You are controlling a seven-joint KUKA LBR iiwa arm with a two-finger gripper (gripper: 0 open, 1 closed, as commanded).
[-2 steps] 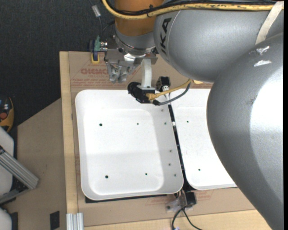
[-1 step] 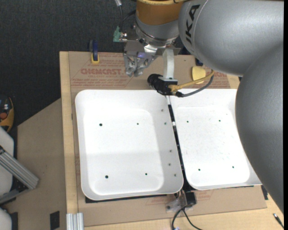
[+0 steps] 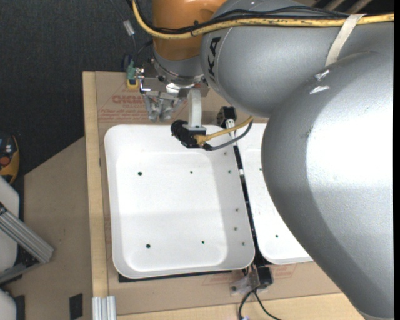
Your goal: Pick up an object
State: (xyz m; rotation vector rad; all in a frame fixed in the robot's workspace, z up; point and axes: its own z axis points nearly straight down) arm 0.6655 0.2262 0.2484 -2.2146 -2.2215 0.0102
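Nearest to you, the grey arm bulks across the right side of the view, coming in from the right and covering most of the right bin. Of that bin you see just a strip of white floor and its near-left corner. Follow the arm up and back and you reach its orange band at the top edge, and below that the gripper, pointing down. It shows against the tan board just beyond the far rim of the left bin, near that rim's middle and beside some red printing on the board. You cannot tell from this angle how wide the tool stands. The left bin sits in the middle of the view, its white floor marked by four small dark dots set roughly in a rectangle. The two bins lie side by side with a thin dark gap between them. As for the thing to pick up, you cannot tell where it lies, since the part of the right bin under the arm is hidden from you. At the lower left, off the board, a pale metal rail lies at a slant.
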